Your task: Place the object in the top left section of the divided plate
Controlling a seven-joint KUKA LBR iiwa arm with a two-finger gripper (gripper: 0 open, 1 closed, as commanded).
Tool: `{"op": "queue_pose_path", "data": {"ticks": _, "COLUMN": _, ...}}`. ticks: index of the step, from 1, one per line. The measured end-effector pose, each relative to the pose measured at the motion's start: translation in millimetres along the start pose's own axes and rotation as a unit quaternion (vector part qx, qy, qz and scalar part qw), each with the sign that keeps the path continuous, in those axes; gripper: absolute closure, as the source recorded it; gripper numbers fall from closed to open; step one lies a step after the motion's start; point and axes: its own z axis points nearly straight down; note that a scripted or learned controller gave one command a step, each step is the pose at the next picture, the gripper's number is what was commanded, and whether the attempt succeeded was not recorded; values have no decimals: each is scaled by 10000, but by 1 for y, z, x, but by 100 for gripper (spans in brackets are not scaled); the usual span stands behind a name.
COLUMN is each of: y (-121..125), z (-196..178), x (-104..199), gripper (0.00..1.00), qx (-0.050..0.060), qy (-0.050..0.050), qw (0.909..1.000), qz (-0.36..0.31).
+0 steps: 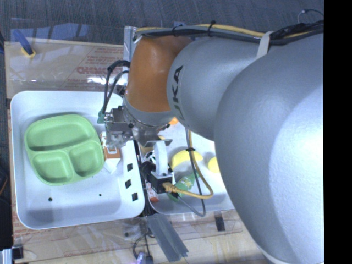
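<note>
Reaching in from three o'clock, the arm [220, 92] covers most of the right bin [220, 194], hiding the gripper [118, 133]; its state cannot be told. Two yellow objects [184, 159], at five o'clock of centre, look light, smooth, rounded; a grasp across the middle seems best. One green divided plate [63, 147] lies at nine o'clock in the left bin [33, 106].

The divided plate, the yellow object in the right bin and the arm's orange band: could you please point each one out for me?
divided plate [58, 133]: camera view, on its large upper compartment.
yellow object [181, 159]: camera view, on its rounded top.
orange band [151, 73]: camera view, on its curved middle.
</note>
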Motion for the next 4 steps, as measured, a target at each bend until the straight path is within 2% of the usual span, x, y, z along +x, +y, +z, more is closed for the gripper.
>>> {"op": "queue_pose_path", "data": {"ticks": 1, "y": 0, "z": 0, "x": 0, "gripper": 0, "qx": 0, "qy": 0, "qw": 10000, "qz": -1}}
{"op": "queue_pose_path", "data": {"ticks": 2, "y": 0, "z": -8, "x": 0, "gripper": 100, "qx": 25, "qy": -6, "qw": 10000, "qz": -38}}
{"op": "queue_pose_path", "data": {"ticks": 3, "y": 0, "z": -8, "x": 0, "gripper": 0, "qx": 25, "qy": -7, "qw": 10000, "qz": -39}}
{"op": "queue_pose_path", "data": {"ticks": 4, "y": 0, "z": -16, "x": 1, "gripper": 100, "qx": 49, "qy": -14, "qw": 10000, "qz": -73}}
